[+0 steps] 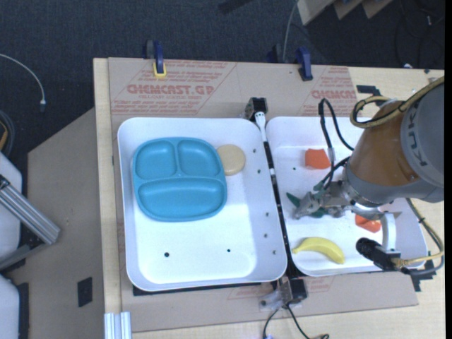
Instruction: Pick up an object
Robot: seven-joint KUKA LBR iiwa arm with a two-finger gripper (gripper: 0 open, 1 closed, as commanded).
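Table (pixel 183 83) with two white bins side by side. Left bin (pixel 198 260): blue divided plate (pixel 180 179) in the upper-left part, three compartments, lying flat. Round tan disc, cookie-like (pixel 232 159), touching or just beside the plate's right edge, near the bin's upper right. Lower half of this bin is bare white with two small dark dots.

Right bin (pixel 282 136): orange block (pixel 317 158) in the upper middle, yellow banana (pixel 319 249) lying flat near the front wall, orange-red piece (pixel 368 223) at right, partly covered by the arm. A small dark green thing (pixel 294 198) sits just left of the gripper tip, possibly touching it; too small to identify.

Arm (pixel 392 154) comes in from the right, orange band above the wrist, low over the middle of the right bin. Gripper (pixel 308 207) points left, tip between the orange block above and the banana below, apart from both. Fingers: cannot tell whether they are wide or narrow, the metal parts blur together, and nothing is clearly seen between them. Black cables loop over the wrist.

Blue clamps (pixel 157 51) at the table's back edge.
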